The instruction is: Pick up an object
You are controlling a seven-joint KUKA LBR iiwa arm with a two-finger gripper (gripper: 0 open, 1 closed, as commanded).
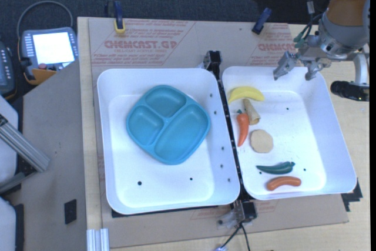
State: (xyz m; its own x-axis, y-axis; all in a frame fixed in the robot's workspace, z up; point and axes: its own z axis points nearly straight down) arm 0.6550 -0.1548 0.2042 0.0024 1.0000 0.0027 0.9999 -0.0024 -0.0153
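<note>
Pincer (298, 69): fingers apart, holding nothing, over the right bin's (338, 126) far rim.
Banana (246, 93): lay in that bin, left of and nearer than the pincer, apart from it.

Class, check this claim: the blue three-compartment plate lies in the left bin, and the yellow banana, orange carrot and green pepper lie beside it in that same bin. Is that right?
Not quite. The blue three-compartment plate does lie in the left white bin, but the yellow banana, orange carrot and green pepper lie in the right white bin, as the camera view shows.
</note>
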